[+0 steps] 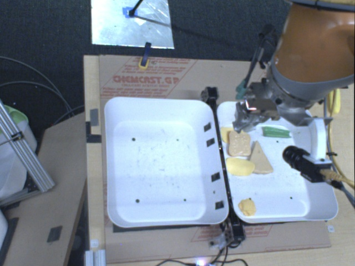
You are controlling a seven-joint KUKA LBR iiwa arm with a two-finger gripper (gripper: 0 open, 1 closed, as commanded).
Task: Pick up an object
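The right bin (288, 206) holds several food-like pieces. A tan square cracker (239, 144) lies near the bin's left wall, with a beige wedge (260, 159) to its right and a yellow lump (239, 167) below it. A smaller yellow piece (247, 206) rests near the front edge, and a green strip (275, 131) lies further back. My gripper (242, 123) hangs low just above the cracker's far edge and a pale yellow piece (226, 134) beside it. Nothing shows between its fingers.
The left bin (161, 162) stands beside the right one, split from it by a black clamp rail (217, 154). The arm's orange body covers the right bin's far right corner. A metal plate (132, 14) lies beyond the bench.
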